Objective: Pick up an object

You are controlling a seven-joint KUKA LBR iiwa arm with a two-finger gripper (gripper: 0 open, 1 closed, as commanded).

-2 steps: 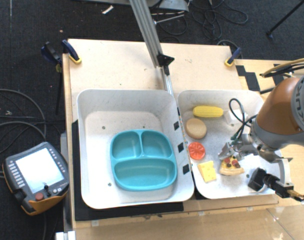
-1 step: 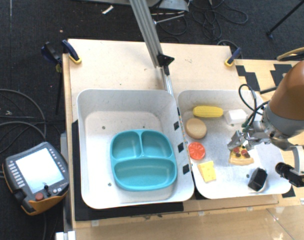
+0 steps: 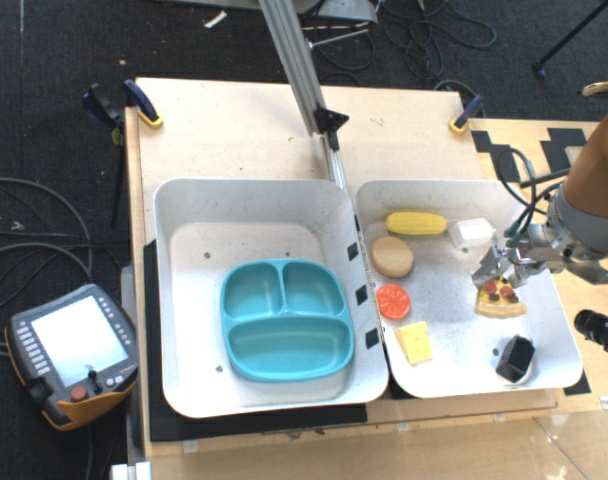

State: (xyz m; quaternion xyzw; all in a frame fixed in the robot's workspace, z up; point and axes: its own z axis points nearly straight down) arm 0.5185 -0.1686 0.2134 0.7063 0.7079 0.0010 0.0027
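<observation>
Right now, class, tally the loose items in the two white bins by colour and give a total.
Yellow: 2, the corn cob and the cheese wedge
Tan: 1, the round bun
Red-orange: 1, the tomato slice
White: 1, the block
Black: 1, the small object
Mixed: 1, the pizza slice
Teal: 1, the divided tray
Total: 8

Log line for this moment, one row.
end effector: over right bin, at pizza slice | grasp: unconfirmed | nearby: white block, corn | left bin: teal tray
</observation>
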